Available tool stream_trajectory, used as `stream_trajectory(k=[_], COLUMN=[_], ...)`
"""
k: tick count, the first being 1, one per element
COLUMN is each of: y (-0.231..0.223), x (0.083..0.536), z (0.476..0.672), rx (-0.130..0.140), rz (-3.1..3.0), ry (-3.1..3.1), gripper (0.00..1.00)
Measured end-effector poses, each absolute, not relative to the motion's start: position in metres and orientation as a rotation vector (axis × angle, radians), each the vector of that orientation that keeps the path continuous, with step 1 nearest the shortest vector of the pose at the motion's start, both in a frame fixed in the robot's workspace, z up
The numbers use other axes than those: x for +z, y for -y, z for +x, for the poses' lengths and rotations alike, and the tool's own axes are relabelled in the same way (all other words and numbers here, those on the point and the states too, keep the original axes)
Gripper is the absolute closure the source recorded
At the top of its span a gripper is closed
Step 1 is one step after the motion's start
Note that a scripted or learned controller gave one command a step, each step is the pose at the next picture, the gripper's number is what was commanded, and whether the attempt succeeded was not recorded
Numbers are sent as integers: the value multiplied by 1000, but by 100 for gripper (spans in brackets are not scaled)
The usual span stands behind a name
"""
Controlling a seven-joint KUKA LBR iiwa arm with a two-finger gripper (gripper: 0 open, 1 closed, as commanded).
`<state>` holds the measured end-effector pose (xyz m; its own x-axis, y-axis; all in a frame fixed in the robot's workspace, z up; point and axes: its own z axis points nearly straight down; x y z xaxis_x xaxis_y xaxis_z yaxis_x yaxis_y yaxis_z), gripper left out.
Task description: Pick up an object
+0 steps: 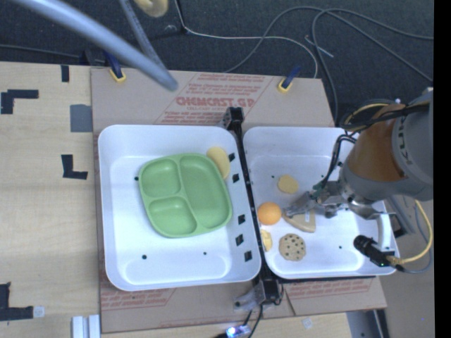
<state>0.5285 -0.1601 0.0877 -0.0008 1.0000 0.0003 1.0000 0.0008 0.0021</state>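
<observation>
Now the gripper [304, 208], fingers spread, reaches low over the pale wedge [304, 222] in the right bin [331, 260]; closing comes next.

A pale wedge-shaped piece [305, 222] lies flat in the right bin [331, 263], centre-right of frame, beside an orange ball [269, 213].

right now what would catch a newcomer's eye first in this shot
The big green divided plate lying in the left bin stands out most. In the right bin, the grey arm with its orange band has its tool low among small food pieces, beside an orange ball and above a chocolate-chip cookie.
</observation>
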Motion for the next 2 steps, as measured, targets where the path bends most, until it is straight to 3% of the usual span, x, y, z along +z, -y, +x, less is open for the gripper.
stream_trajectory(k=[1,2], y=[162,154], x=[102,152], z=[533,526], rx=[14,3], rz=[2208,2218], ry=[-2209,-2222], gripper=[100,100])
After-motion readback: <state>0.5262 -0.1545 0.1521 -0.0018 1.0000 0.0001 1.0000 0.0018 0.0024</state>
